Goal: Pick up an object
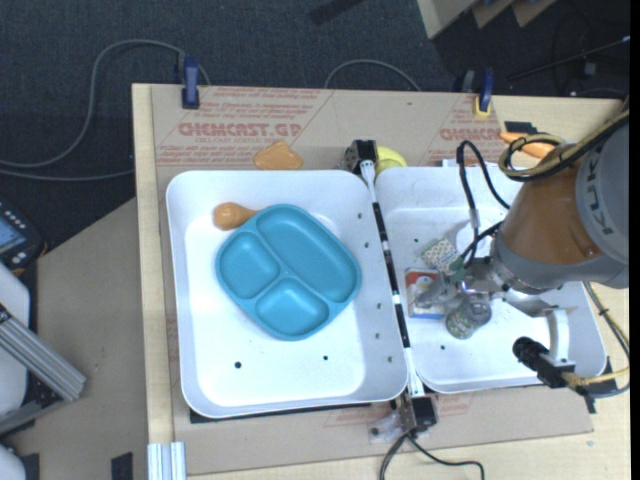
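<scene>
The grey arm with its orange band [545, 218] reaches in from the right over the right-hand shallow white bin [560, 363]. Its pincer [462, 290] hangs low in the middle of that bin, right over a small heap of things; from this slant I cannot tell how wide it stands or whether anything is caught in it.

The heap lies near the bin's left wall. It holds a small flat packet with red and white print [425, 293], a speckled grey-and-white scrap [437, 253] just above it, and what may be a clear rounded glass or plastic piece [467, 318] just below the pincer, though the view is too blurred to be sure.

In the left-hand white bin [210, 368] a blue plastic tray with three compartments [287, 270] lies tilted near the centre. A small orange-tan rounded object [233, 214] sits touching its upper left edge.

On the pale wooden counter [160, 268] behind the bins rest an orange lump [277, 155] and a yellow ball [388, 158] near the bins' divide.
</scene>
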You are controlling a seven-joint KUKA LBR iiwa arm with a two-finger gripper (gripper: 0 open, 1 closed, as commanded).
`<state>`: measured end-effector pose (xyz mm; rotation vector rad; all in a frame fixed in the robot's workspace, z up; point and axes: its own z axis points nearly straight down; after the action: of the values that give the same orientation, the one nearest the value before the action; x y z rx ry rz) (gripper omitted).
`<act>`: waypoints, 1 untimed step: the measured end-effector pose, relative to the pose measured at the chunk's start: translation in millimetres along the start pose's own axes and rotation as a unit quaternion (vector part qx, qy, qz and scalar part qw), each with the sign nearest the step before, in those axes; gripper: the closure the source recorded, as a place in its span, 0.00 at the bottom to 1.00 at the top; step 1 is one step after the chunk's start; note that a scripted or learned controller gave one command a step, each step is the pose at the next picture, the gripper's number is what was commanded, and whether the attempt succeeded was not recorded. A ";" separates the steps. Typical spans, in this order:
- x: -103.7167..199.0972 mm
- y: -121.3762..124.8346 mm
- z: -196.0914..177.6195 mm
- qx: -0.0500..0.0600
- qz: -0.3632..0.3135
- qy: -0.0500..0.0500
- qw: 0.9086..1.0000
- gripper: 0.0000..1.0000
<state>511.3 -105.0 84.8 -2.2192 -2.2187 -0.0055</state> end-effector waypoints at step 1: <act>-33.1 34.0 -17.6 -0.003 0.000 -0.004 1.000 0.00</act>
<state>545.3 -138.2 102.2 -2.2267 -2.2257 -0.0023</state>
